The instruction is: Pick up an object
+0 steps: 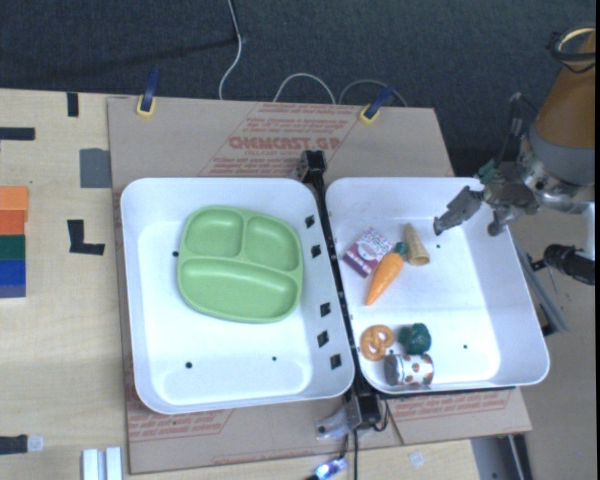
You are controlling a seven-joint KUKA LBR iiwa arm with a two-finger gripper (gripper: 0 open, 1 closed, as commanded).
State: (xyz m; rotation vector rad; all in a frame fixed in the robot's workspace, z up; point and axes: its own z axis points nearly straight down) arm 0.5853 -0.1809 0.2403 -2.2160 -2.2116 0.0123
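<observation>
The right bin [500,298] holds several small items. An orange toy carrot [382,276] lies near its middle, beside a pink-purple packet [367,249] and a tan cone [415,243]. Near the front wall sit a pretzel [376,342], a dark green piece [414,337] and a small spotted can [410,370]. My gripper [473,214] hovers over the bin's far right corner, open, with nothing between its fingers. It is well to the right of the cone and above the bin floor.
The left bin [150,298] holds a green divided plate [242,264]. A black clip strip [325,268] runs between the bins. Coloured blocks [2,243] lie at the far left of the bench. Cardboard lies under both bins.
</observation>
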